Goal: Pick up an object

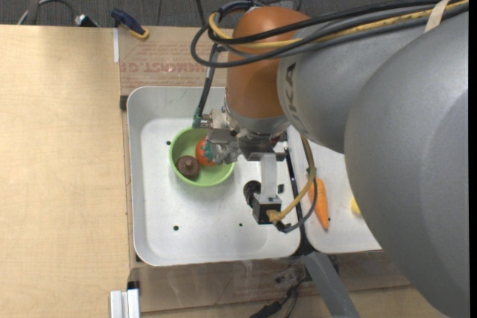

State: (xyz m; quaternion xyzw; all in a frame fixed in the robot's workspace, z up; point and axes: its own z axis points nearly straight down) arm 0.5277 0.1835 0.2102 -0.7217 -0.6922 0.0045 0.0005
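Nearest, a bare stretch of the white bin (186, 234) floor is seen, with a black fitting (262, 211) of the wrist hanging over it. To the right, an orange carrot-like piece (321, 203) lies with its long axis running near to far, beside the arm. Farther in, the green bowl (200, 158) rests in the bin, holding a brown object (188, 167) and an orange-red object (203, 153). The gripper (220, 145) is poised at the bowl's right rim, so the orange-red object is judged just to its left; how far it is opened cannot be told, and nothing is seen held. Beyond, the orange band (261, 63) rises.
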